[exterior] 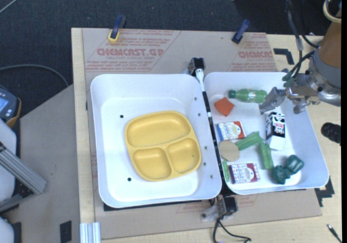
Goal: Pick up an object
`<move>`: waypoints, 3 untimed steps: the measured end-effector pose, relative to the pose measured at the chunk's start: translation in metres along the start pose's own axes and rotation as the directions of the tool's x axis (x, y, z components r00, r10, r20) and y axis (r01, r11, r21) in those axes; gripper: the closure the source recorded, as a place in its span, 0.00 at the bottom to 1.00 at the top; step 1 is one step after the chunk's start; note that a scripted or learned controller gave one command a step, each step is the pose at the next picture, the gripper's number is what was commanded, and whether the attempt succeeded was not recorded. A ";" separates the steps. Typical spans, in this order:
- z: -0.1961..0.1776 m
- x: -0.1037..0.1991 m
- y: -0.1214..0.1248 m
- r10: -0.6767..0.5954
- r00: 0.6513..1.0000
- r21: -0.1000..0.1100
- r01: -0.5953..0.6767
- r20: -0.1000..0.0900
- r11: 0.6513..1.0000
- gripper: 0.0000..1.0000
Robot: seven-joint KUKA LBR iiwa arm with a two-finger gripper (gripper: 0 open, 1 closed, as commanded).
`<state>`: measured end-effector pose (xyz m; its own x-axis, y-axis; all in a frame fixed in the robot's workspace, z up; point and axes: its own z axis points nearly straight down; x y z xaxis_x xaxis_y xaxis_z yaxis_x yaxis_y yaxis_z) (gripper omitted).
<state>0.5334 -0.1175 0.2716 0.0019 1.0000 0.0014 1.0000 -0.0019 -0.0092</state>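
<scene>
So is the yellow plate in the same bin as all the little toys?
No, the yellow plate lies alone in the left bin, while the small things, like the green bottle, lie in the right bin.

The tool [283, 101] hovers open over the right bin [317, 144], just above the cow-print carton [275, 125].

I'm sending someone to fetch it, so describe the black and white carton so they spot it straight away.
Look in the right bin, the one crowded with small items. Near its far right side, just below the gripper, stands the carton. It alone is cow-patterned in black and white; its neighbours are green, orange or red-labelled.
</scene>
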 end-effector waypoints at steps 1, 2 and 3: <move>-0.005 0.000 0.002 -0.002 1.000 -0.010 0.002 0.002 1.000 0.00; 0.058 0.002 0.005 -0.002 1.000 -0.001 0.002 -0.001 1.000 0.00; 0.106 -0.001 -0.003 -0.001 1.000 -0.001 0.001 -0.001 1.000 0.00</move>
<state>0.5292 -0.1184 0.1657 0.0012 1.0000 0.0021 1.0000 -0.0012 -0.0078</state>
